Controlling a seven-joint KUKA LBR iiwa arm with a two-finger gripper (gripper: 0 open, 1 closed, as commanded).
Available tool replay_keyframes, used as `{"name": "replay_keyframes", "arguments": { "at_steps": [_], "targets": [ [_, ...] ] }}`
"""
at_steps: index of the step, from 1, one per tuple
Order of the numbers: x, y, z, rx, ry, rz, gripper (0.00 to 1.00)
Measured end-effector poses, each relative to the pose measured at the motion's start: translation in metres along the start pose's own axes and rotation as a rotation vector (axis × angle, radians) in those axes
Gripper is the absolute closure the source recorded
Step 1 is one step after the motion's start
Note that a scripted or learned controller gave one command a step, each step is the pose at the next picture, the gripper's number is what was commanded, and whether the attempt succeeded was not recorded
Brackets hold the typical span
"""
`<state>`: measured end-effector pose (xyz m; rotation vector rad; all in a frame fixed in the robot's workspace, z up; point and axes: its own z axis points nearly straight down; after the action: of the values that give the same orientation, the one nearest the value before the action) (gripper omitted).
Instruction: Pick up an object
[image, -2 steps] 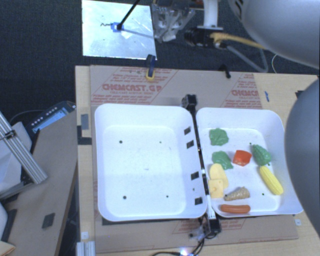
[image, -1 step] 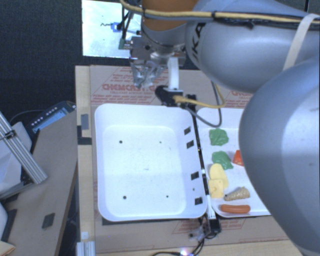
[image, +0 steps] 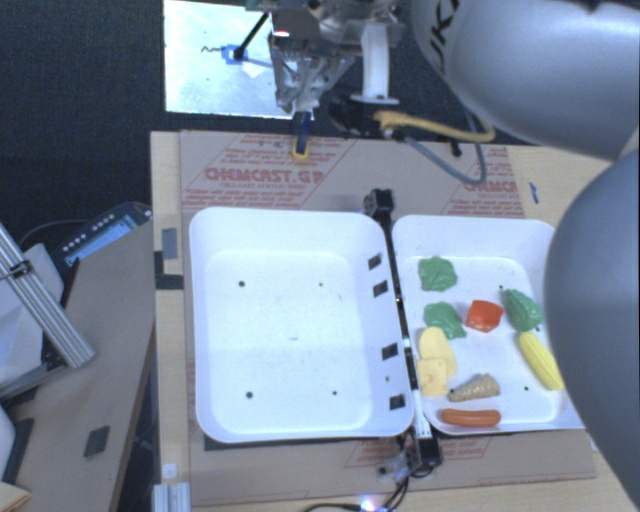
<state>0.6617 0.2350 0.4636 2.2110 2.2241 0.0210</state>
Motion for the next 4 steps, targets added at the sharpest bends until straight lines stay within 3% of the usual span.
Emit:
{"name": "replay_keyframes", "arguments": {
  "at_steps": [1, 2, 3, 4],
  "targets": [
    [-0.002, 0.004, 0.121, 0.022, -0.009, 0.005, 1.0],
    [0.0, 0.007, 0.007, 0.0, -0.001, 0.0, 1.0],
    [-0.002, 0.004, 0.138, 0.024, -0.009, 0.005, 1.0],
    [0.0, 0.003, -0.074, -0.006, 0.001, 0.0, 1.0]
  ]
}}
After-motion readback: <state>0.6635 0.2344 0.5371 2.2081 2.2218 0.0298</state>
